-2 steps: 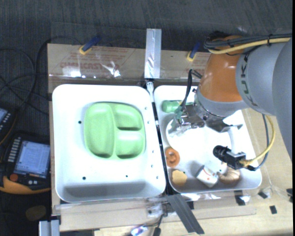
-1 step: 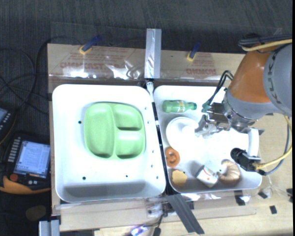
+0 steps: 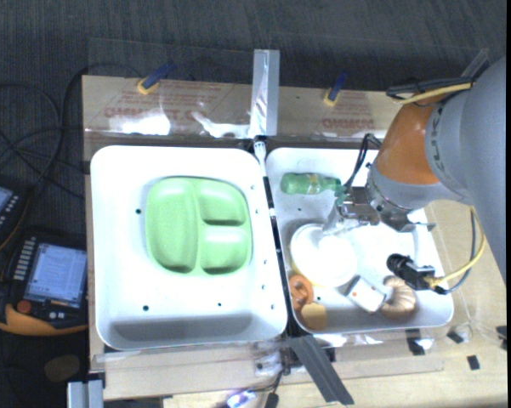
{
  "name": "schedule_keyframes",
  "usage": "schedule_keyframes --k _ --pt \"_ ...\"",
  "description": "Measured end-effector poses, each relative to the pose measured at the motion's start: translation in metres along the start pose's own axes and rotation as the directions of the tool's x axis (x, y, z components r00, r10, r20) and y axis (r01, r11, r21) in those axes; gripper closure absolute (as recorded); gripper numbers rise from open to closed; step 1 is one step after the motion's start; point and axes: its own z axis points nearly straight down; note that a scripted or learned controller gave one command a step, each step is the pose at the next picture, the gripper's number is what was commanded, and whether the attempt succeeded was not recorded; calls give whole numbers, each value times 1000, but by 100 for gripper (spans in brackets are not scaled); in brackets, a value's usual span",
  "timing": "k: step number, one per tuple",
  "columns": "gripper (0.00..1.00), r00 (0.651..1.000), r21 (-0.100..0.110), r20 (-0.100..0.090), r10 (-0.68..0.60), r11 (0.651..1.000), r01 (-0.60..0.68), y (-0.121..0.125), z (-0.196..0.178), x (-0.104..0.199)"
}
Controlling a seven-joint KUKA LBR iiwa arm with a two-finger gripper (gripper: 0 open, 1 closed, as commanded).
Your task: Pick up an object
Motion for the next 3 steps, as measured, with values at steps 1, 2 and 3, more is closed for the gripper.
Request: schedule_keyframes --k 1,2,3 --pt "100 1000 4 0 3 1000 -3 4 -34 -18" --pt "100 998 4 0 -65 998 65 27 -93 -21" --pt "100 983 6 3 184 983 -184 19 25 -3"
